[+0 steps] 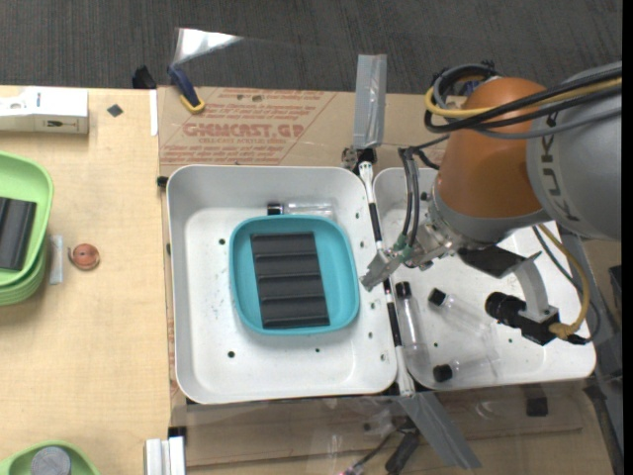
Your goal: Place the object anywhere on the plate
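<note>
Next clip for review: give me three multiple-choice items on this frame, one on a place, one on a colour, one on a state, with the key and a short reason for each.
1. Which bin holds the plate?
A. the left bin
B. the right bin
C. neither, it sits on the bench

2. What colour is the plate's rim?
A. red
B. teal
C. yellow

3. How does the dark ridged block lie?
A. flat on the plate
B. standing on edge beside the plate
C. in the right bin

Key:
1 A, the plate sits in the middle of the left bin's floor.
2 B, its rounded rim is teal against the white bin.
3 A, the block lies flat within the plate's rim, while the gripper is over the divide between the bins.
</note>
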